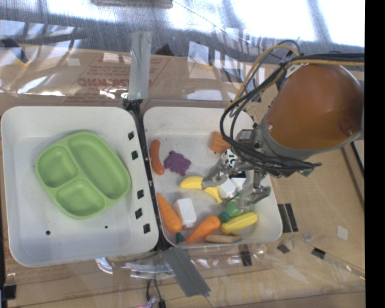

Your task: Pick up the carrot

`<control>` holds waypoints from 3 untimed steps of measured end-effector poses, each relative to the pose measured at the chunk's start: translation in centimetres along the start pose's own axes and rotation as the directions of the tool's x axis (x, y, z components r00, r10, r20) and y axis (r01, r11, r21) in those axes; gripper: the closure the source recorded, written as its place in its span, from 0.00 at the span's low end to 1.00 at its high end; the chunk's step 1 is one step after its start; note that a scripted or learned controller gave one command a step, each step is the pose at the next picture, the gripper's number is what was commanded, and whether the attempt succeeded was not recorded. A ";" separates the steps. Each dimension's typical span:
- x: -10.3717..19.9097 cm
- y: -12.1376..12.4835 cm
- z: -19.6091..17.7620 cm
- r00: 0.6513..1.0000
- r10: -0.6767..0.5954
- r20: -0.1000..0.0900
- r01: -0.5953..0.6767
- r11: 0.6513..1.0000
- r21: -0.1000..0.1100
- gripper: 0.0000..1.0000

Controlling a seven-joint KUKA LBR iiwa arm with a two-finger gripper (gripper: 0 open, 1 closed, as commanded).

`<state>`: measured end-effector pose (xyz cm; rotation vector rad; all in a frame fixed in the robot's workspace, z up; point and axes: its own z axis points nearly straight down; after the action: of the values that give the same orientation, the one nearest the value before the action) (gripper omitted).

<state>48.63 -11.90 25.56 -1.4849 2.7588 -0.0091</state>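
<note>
Two carrots lie in the right bin point(256, 117). One carrot point(169, 213) rests along the bin's left wall, and the other carrot point(204, 228), with a green top, lies near the front wall. My gripper point(234, 183) hangs open over the bin's right half, up and to the right of the second carrot. Its fingers point(216, 172) straddle a small white piece point(228, 188), with no carrot between them. The orange-banded wrist point(311, 111) hides the bin's right wall.
Around the gripper lie a yellow banana point(192, 183), a corn cob point(240, 222), a white block point(186, 210), a purple piece point(177, 163), an orange sausage point(156, 157) and an orange piece point(219, 142). The left bin point(25, 236) holds a green divided plate point(82, 173).
</note>
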 end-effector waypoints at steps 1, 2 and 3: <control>0.1 0.2 14.4 0.992 0.126 0.001 -0.126 0.992 0.003 0.00; -0.4 0.0 13.0 0.993 0.118 0.012 -0.118 0.993 0.013 1.00; -0.4 0.1 13.1 0.993 0.118 0.011 -0.118 0.993 0.010 0.00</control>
<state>48.93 -11.53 12.41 -1.3131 2.8287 -0.0144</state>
